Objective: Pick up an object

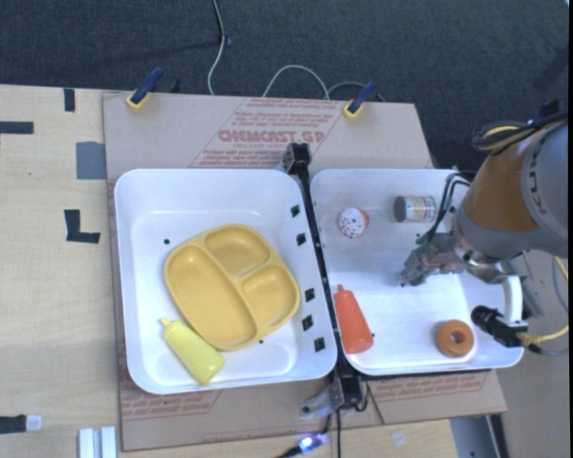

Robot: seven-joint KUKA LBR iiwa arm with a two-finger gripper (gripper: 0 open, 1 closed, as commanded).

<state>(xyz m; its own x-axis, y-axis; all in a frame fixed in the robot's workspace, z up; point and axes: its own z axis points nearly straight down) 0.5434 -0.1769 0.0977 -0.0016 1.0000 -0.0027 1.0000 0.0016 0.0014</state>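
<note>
One gripper [413, 273] sits low over bare floor in the right bin [382, 184], finger state unreadable under the wrist; nearest objects: donut [454, 338] lower right, small jar [415, 208] above.

Count from my side: two white bins, left bin [134, 256] and right bin [382, 184]. Left holds two items: one yellow divided plate [231, 284], one yellow squeeze bottle [193, 351]. Right holds four: one orange bottle [352, 320], one donut [455, 338], one small jar lying on its side [414, 208], one white speckled ball [352, 221]. Six objects total. Two yellow-and-blue clamps [145, 88] on the cardboard's far edge.
</note>
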